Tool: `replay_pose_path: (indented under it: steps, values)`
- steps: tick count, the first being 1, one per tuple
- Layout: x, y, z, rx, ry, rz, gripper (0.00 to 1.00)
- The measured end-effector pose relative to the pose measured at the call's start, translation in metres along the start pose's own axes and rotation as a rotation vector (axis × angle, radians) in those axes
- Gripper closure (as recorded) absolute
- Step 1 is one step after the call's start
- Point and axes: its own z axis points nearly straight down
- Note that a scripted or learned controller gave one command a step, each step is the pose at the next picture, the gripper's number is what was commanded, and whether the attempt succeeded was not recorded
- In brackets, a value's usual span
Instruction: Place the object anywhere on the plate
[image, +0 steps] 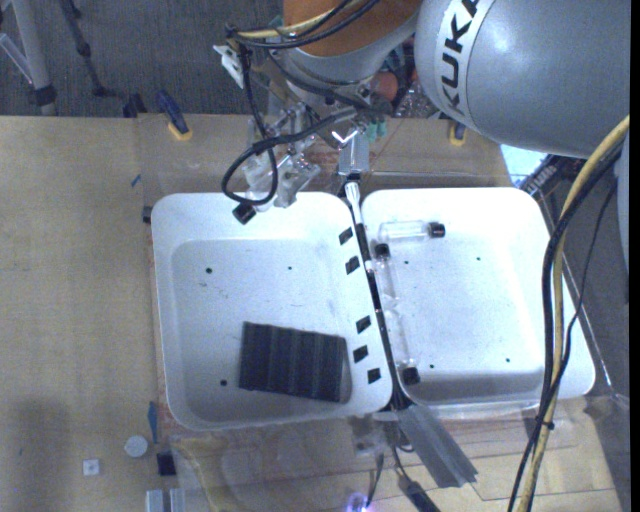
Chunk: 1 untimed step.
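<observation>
The tan bench (70, 250) stretches bare along the left, with a few small bits near its lower left corner: a round grey disc (134, 446) and a little pale square (91, 466). A blue-handled clamp (172, 116) lies at the bench's far edge.

Next comes the left bin (185, 225), white and shallow. On its floor, toward the near side, lies a dark ribbed rectangular plate (291, 362) — tilted slightly, its right end close to the bin's inner wall. The rest of this bin's floor shows small dark specks.

Above the far rim of the left bin hangs the pincer (285, 180), a tangle of pale metal parts, clear brackets and a looping black cable (238, 180). It sits over the rim near the seam between the bins. Whether it is open or closed cannot be told, and nothing can be made out in its grip.

A row of black marks (357, 300) runs down the divide where the two bins meet.

In the right bin (520, 215), a clear tube-like object (410, 232) with a dark cap at its right end lies near the far left corner, well apart from the plate. Another clear piece (388, 325) runs along the bin's left wall.

The grey arm (520, 70) fills the upper right, and yellow and black cables (565, 260) trail down the right side.
</observation>
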Motion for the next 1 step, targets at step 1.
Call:
replay_pose_path:
  steps: [1]
  values:
    - [-0.006,0.0089,0.0599,-0.002,0.005,-0.055,1.0]
